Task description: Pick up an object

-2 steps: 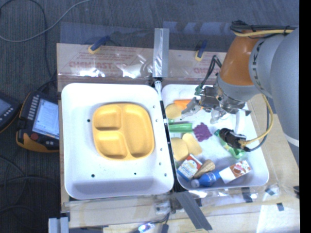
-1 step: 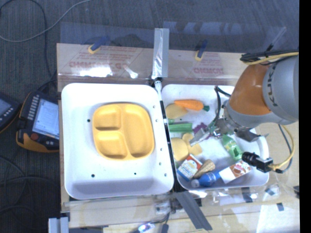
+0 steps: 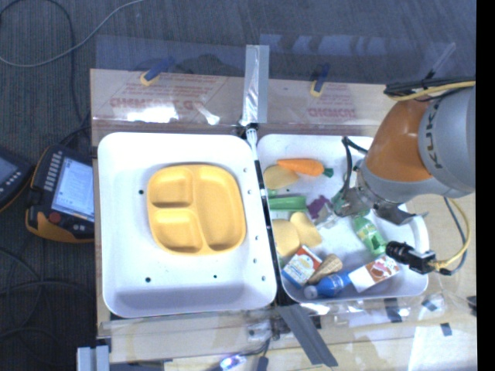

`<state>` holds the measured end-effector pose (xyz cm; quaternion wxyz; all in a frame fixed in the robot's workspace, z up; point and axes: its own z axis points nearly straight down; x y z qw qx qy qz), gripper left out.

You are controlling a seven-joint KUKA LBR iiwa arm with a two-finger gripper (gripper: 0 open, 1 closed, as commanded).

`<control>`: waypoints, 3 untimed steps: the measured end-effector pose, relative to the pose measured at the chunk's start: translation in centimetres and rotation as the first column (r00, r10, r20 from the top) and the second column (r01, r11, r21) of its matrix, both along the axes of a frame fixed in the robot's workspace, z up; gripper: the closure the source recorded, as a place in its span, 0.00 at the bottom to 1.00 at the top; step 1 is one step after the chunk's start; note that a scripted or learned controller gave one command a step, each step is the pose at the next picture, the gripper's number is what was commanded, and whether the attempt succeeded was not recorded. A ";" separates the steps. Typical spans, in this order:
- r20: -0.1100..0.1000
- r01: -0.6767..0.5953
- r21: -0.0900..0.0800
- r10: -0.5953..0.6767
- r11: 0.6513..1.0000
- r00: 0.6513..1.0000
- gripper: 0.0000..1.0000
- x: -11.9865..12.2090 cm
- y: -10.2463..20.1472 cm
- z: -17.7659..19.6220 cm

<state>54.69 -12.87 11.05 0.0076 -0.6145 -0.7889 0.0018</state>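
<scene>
Camera view shows the grey arm (image 3: 433,141) with its glossy orange band bent down into the right bin (image 3: 414,284), the claw (image 3: 346,202) low among smooth plastic toys. Just beside it lie a purple piece (image 3: 318,205) and a green bottle (image 3: 370,234); a tapered orange carrot (image 3: 302,166) sits beyond. Whether the claw grips anything I cannot tell.

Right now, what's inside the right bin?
The right bin holds a carrot, a green bottle, a blue bottle and small cartons. The arm covers its far right corner.
</scene>
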 end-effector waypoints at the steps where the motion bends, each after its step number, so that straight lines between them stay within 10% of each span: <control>1: 0.006 -0.070 -0.004 0.070 0.998 0.998 1.00 1.0 1.7 0.4; 2: 0.024 0.147 -0.007 -0.146 0.989 0.989 1.00 4.8 2.7 -1.9; 3: 0.028 0.147 -0.009 -0.147 0.989 0.989 0.00 4.9 2.6 -2.0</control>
